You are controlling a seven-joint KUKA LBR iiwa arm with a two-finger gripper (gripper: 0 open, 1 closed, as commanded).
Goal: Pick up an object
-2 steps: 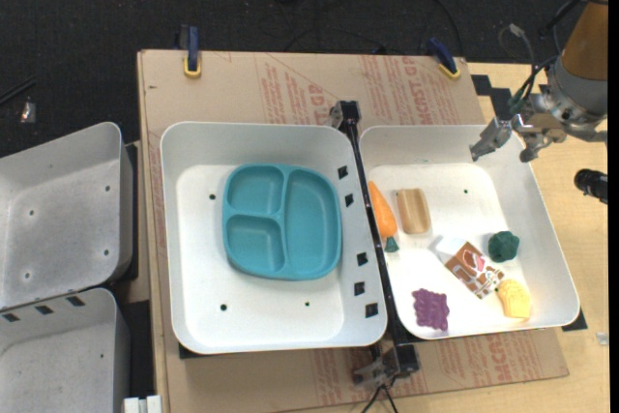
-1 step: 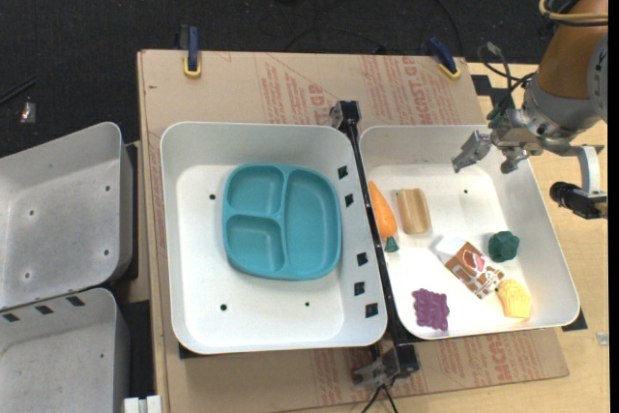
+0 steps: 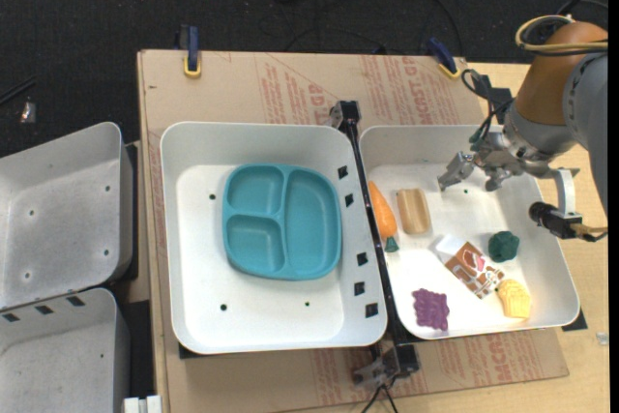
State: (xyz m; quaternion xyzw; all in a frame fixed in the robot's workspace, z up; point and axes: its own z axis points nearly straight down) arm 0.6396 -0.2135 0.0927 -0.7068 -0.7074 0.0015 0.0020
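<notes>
The right bin (image 3: 571, 300) serves as the landmark. Inside it, a tan bread-shaped piece (image 3: 413, 210) lies just inside the left wall, with an orange carrot (image 3: 383, 211) beside it against the divider. Toward the near side of the bin sit a purple grape cluster (image 3: 431, 308), a printed snack packet (image 3: 471, 268), a yellow piece (image 3: 515, 298) and a dark green lump (image 3: 503, 246). In the neighbouring bin rests a teal divided plate (image 3: 282, 221).

The end effector (image 3: 466, 167) hangs over the far part of the right bin, above bare white floor, with nothing between its fingers; they look spread apart, released. The bread-shaped piece is the closest thing to it, a little nearer me and to the left.

To do this well, I'd judge the arm should settle over one isolated item, line the fingers across its narrow side, and descend straight. The bread piece stands apart from the carrot enough to allow that.

The arm comes in from the right over the bin's far corner, its orange band (image 3: 556, 73) high and the wrist bent downward and leftward.
</notes>
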